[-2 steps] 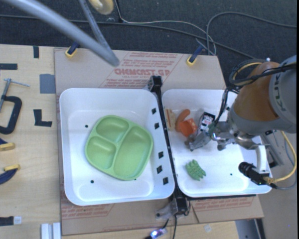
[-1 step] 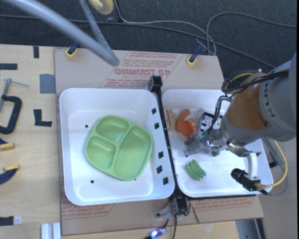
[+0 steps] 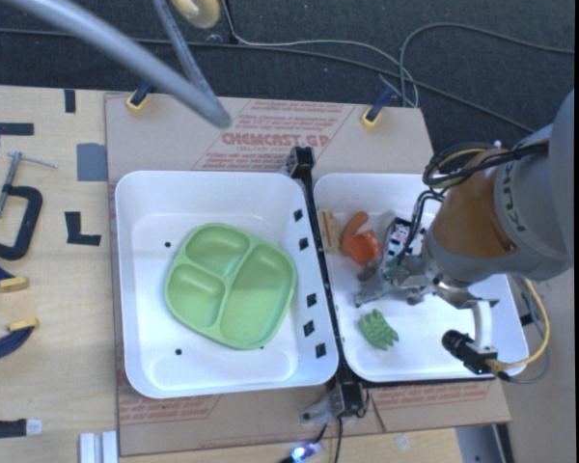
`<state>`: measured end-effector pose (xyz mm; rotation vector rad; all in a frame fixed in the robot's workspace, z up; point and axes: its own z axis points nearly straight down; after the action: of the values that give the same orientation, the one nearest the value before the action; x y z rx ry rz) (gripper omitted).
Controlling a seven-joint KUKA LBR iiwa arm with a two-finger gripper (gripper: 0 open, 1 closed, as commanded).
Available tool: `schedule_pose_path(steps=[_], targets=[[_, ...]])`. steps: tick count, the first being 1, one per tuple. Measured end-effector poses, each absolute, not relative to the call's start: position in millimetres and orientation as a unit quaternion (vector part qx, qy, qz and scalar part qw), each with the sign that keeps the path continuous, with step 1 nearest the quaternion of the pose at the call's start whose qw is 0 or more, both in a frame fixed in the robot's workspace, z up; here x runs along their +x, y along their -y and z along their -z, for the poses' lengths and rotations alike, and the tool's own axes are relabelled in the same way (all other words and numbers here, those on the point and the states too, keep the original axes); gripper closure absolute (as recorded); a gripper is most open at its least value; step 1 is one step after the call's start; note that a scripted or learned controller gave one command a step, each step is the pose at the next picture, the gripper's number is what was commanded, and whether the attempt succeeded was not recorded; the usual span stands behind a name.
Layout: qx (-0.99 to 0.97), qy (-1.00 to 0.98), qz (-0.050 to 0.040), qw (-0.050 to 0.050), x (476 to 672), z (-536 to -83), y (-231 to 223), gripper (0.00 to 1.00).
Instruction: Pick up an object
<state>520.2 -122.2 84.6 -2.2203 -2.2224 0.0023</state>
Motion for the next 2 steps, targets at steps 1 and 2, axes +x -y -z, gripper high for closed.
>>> schedule_pose_path(steps=[1,2], targets=[[-0.707,0.708,-0.0003,-0.002,520.8,-96,123,1.0],[-0.707,0.708,0.0008,-0.001,524.9,-138,120,1.0]])
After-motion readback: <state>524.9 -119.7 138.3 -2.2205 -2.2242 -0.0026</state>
